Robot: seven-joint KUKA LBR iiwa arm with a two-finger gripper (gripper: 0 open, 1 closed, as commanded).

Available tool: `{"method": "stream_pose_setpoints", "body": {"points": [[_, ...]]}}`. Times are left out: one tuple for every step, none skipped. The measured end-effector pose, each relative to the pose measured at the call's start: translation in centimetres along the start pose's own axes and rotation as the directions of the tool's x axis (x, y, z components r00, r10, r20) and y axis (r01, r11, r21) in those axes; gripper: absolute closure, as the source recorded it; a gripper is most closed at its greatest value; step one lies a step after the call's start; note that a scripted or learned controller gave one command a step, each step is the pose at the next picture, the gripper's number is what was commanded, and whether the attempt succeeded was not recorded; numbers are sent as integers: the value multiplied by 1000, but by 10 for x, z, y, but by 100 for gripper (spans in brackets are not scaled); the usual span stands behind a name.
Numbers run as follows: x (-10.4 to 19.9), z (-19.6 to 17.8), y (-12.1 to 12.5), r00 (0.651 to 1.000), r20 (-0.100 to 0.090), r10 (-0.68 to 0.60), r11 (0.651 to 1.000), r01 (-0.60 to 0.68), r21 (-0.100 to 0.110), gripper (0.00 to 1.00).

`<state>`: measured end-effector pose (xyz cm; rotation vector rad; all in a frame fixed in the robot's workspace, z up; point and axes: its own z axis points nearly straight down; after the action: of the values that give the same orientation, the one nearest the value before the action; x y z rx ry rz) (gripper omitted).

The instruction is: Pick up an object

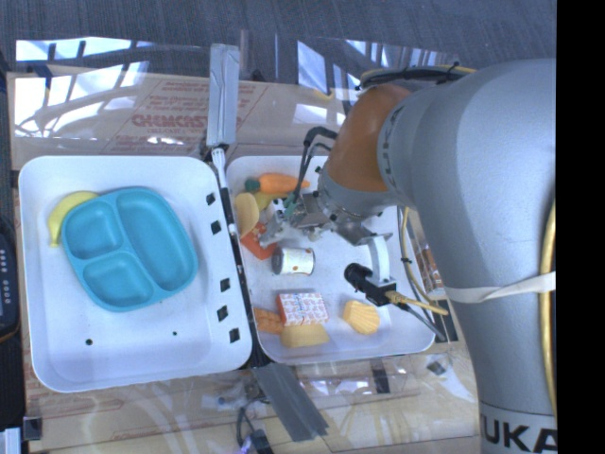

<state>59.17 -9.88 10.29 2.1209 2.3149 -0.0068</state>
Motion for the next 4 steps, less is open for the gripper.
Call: {"method": "stream_pose_setpoints", "body": {"points": [[-3, 13, -51, 972, -8, -235, 972, 235, 3, 0], [-3, 2, -50, 971, -8, -238, 971, 238, 2, 100], [27, -90, 9, 1000, -4, 19, 1000, -19, -2, 100], [56, -88, -17, 966, -7, -259, 966, 259, 2, 100]]}}
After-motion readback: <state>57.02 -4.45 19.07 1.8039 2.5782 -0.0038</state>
